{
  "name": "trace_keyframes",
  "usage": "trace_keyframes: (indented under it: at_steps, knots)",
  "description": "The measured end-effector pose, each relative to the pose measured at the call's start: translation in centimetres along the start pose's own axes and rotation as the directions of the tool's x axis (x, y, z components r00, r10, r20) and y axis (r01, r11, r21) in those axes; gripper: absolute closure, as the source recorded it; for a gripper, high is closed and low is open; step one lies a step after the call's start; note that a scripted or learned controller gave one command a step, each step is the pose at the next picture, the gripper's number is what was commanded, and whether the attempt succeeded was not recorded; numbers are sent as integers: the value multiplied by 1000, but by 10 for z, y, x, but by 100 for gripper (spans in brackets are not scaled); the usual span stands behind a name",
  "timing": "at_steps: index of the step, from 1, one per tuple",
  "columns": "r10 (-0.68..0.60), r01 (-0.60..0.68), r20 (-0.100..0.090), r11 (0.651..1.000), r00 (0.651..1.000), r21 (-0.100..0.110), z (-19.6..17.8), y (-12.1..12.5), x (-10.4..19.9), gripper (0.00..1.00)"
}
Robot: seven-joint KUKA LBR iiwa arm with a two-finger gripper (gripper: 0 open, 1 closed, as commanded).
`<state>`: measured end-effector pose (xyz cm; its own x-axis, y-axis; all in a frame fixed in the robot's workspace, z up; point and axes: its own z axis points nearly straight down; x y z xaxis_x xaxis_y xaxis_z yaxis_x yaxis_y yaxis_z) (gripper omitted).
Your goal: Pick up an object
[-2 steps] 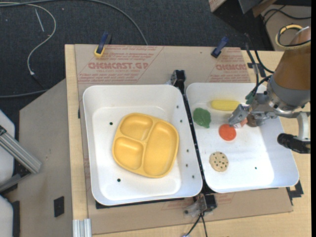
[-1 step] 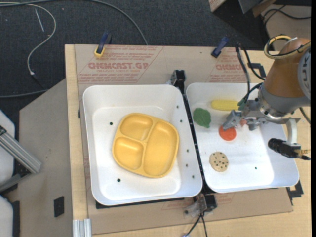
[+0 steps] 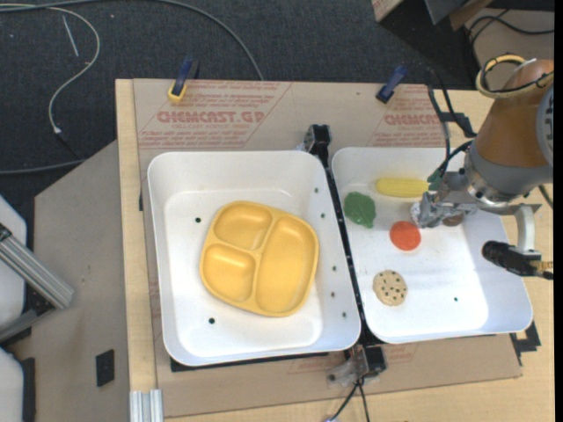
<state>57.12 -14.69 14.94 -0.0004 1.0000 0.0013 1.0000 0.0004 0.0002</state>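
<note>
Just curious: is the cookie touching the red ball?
Apart. The camera view shows bare white bin floor between the cookie and the red ball.

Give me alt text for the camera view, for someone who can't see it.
A grey-and-orange robot arm lowers its gripper into the right bin, among a yellow corn piece, green toy, red ball and cookie. The left bin holds a yellow divided plate.

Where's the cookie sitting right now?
The cookie lies in the right bin, toward its near-left area, just below the red tomato and apart from the gripper.
</note>
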Motion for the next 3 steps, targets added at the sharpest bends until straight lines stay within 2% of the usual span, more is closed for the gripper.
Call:
trace_keyframes:
  at_steps: [1,2,3]
  knots:
    - [-1,1,2,1000,1000,-4,-62,5,-2,100]
    - [-1,1,3,1000,1000,-5,-97,6,-2,100]
    - [-4,4,0,1000,1000,2,-85,20,47,100]
